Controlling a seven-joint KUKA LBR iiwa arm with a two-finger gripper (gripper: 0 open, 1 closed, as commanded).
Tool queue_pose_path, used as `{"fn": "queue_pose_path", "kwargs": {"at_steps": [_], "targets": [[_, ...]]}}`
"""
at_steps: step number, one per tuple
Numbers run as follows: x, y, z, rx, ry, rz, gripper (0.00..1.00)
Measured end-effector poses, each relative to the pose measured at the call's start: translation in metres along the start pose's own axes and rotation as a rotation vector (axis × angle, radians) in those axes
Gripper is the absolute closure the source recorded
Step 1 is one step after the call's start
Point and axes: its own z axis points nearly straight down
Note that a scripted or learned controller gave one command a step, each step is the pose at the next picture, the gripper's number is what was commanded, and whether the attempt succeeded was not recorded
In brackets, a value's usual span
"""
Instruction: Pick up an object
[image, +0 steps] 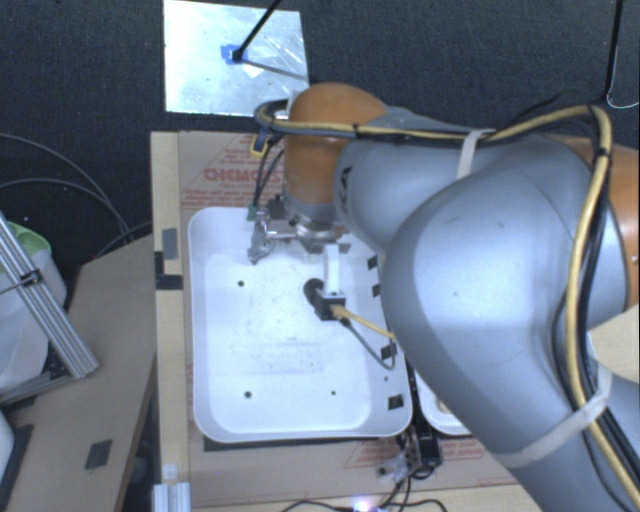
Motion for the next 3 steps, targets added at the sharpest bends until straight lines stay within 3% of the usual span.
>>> {"fn": "queue_pose_path", "kwargs": {"at_steps": [1, 2, 3], "targets": [[0.063, -0.002, -0.001, -0.001, 0.005, -0.011, 0.00], [0.061, -0.001, -0.001, 0.000, 0.002, -0.007, 0.00], [0.061, 0.000, -0.013, -0.003, 0.002, -0.009, 1.00]]}}
